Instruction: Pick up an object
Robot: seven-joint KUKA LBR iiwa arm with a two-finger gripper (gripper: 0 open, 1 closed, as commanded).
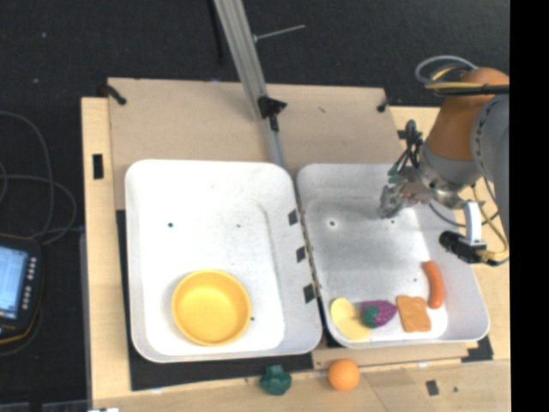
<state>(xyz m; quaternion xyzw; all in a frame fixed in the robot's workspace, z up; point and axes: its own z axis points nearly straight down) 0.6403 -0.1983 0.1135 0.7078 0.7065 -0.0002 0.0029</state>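
The gripper [392, 204] hangs over the far part of the right bin [360, 239], above bare bin floor, with nothing seen between its fingers. Along that bin's near edge lie a pale yellow piece [343, 316], a purple and green item [376, 313], an orange-brown slab [413, 313] and a red-orange sausage [434, 283]. All of them sit well toward the camera from the gripper. A yellow bowl [211, 306] rests in the near part of the left bin [206, 221].
An orange ball [343, 374] and a green toy [275, 380] lie on the bench in front of the bins. A metal pole [249, 67] slants up from between the bins. A tablet [13, 286] and cables sit at far left.
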